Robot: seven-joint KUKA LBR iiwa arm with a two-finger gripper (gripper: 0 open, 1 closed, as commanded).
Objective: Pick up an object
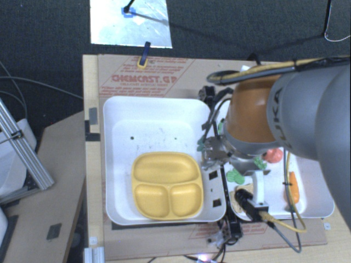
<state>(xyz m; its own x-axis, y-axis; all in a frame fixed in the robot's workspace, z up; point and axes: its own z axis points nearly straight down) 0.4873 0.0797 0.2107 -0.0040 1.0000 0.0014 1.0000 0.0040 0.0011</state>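
The grey arm with its orange band (249, 111) reaches in from the right and hangs over the right bin (321, 207), covering most of it. My gripper (230, 160) points down at the left part of that bin, close to the wall shared with the left bin. A small green object (236, 176) lies just below the gripper. A red-orange round object (273, 156) peeks out beside the wrist. An orange carrot-like piece (294, 186) lies farther right. I see nothing held.
The left bin (159, 119) holds a yellow divided plate (167, 184) in its near half. Black cables and a yellow cable (282, 223) trail from the wrist over the right bin's near edge. Metal framing (22, 147) stands at the left.
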